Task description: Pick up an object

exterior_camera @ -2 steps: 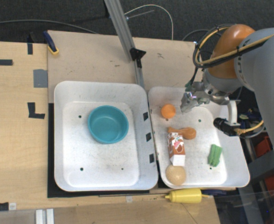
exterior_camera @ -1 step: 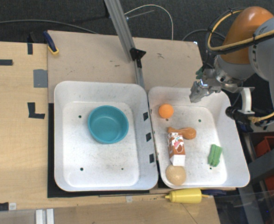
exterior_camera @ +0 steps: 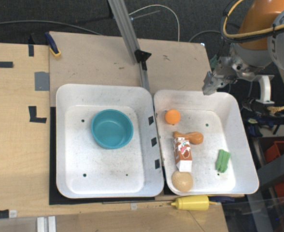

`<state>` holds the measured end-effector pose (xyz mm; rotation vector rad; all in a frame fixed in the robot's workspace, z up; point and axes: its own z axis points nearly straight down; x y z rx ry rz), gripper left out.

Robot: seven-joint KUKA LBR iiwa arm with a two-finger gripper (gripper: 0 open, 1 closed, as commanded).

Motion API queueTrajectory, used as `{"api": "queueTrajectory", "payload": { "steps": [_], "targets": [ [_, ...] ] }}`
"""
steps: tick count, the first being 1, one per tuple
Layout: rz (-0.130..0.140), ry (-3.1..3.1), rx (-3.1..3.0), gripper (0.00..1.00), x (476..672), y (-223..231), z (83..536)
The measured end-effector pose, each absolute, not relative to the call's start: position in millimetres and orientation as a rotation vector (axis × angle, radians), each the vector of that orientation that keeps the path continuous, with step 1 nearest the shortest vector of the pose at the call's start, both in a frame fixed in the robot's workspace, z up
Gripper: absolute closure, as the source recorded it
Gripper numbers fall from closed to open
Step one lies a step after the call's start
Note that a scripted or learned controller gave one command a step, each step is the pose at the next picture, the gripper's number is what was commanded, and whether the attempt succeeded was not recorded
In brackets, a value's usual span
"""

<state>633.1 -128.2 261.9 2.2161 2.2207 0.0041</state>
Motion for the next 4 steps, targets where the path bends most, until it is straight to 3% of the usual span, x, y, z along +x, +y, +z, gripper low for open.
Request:
{"api": "queueTrajectory", "payload": {
  "steps": [1, 3, 4],
  "targets": [
    [-0.001, 2.228, 2.217, 1.00, 618.3, -81, 256],
    [-0.001, 2.231, 2.216, 1.00, 609.0, 36, 253],
    [-0.005, 2.232, 2.216, 1.00, 602.5, 97, 231]
  ]
}}
